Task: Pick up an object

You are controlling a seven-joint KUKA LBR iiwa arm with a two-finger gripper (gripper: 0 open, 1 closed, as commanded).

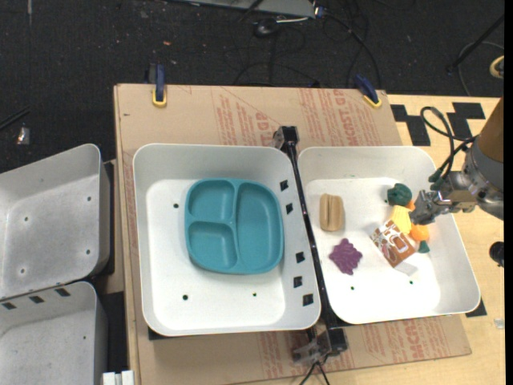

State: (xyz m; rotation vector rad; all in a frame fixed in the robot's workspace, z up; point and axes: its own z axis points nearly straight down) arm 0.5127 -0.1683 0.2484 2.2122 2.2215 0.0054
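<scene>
My gripper (426, 207) reaches in from the right over the right bin's (377, 303) right side. It hangs just above a cluster of small toys: a dark green piece (398, 192), a yellow piece (401, 218), an orange piece (419, 233) and a brown-and-white packet (393, 244). A tan bread-like block (331, 212) lies near the bin's left wall. A purple grape bunch (345, 256) sits below it. The gripper partly covers the orange piece.
The left bin (160, 295) holds a teal divided plate (235, 225). A black divider (303, 223) runs between the bins. White lids (48, 215) lie off to the left of the bench. Yellow clamps (159, 95) hold the cardboard at the back.
</scene>
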